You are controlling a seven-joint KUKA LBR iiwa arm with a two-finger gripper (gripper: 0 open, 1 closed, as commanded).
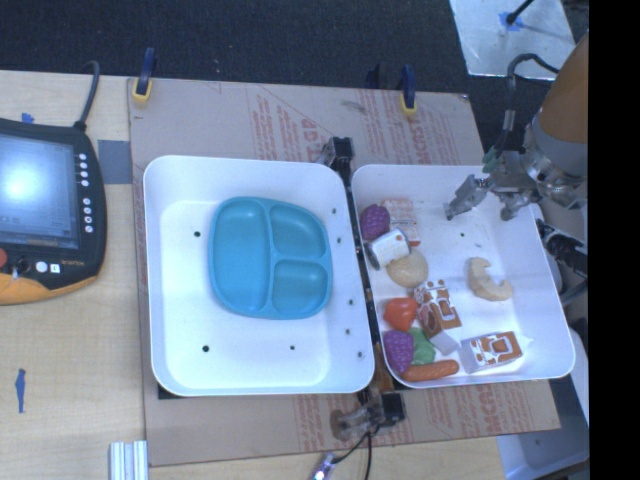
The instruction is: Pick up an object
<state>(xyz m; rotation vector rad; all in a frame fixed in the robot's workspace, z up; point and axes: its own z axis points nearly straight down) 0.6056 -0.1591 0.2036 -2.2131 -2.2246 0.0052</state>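
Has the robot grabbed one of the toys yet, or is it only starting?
Only starting. Nothing looks picked up: the croissant, the carrot and the other toy foods lie in the right bin, and the blue plate sits in the left bin. The gripper hangs open over the right bin's top end with nothing between its fingers. Reaching down, closing and lifting are left.

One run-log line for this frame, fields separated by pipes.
gripper: open, holding nothing, above right white bin back area | nearest: pale croissant-shaped toy | blue divided plate: left white bin | pick: not yet
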